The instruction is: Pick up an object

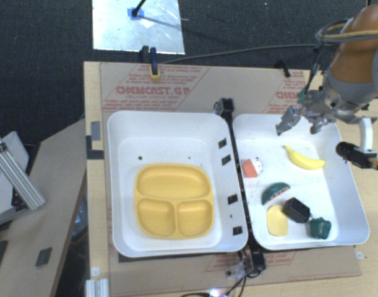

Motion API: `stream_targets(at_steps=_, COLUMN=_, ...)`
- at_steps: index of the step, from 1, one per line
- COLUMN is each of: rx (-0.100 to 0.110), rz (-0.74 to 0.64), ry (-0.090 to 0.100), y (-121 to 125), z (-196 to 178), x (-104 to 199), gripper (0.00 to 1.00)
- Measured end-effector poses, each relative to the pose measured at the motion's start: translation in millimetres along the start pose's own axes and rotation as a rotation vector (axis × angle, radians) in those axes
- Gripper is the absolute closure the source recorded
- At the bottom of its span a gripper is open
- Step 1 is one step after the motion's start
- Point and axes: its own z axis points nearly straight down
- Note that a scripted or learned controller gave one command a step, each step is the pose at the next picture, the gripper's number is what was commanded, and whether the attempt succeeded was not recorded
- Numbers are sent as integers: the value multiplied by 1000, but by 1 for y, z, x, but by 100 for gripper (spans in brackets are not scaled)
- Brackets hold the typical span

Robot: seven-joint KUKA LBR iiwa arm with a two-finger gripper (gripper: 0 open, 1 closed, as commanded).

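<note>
Yellow banana (pixel 304 158) flat in right bin (pixel 346 228), upper area, apart from others.

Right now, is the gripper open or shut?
Open. The gripper hangs over the right bin's far edge with its two fingers spread apart and nothing between them.

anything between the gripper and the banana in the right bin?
No. In the camera view the gripper hangs over the far part of the right bin, and the stretch down to the banana is bare white bin floor.
</note>
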Motion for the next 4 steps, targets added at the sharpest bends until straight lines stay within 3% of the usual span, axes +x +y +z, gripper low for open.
stream_targets(at_steps=1, rx=-13, rz=-2, ry=-1, y=2, z=-8, x=0, gripper=0)
stream_targets(at_steps=4, rx=-9, rz=-2, ry=-1, y=15, z=149, x=8, gripper=0)
